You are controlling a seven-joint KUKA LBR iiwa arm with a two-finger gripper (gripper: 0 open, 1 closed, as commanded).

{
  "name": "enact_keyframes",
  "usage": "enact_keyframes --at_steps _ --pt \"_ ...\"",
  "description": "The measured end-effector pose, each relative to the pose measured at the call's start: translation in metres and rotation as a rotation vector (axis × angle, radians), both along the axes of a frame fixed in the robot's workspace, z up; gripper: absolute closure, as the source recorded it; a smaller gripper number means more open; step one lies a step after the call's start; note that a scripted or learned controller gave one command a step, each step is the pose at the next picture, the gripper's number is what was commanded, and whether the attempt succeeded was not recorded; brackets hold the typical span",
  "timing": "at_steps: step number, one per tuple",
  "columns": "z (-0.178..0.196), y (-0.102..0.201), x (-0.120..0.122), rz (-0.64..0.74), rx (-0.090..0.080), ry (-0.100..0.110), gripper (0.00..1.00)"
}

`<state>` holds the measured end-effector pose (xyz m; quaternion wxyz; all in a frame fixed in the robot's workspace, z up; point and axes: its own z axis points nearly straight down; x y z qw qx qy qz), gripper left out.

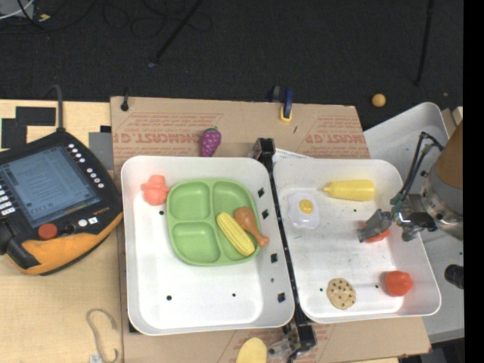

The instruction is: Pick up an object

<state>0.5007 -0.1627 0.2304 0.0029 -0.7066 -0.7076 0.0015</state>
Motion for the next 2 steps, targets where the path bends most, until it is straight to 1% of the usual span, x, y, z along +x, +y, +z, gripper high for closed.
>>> enact_keyframes --at_steps 1,2 --pt "-0.046 0.008 -0.005 0.001 0.001 0.002 0.00" --pt "-0.094 0.002 -0.009 -0.001 0.001 0.002 0.00"
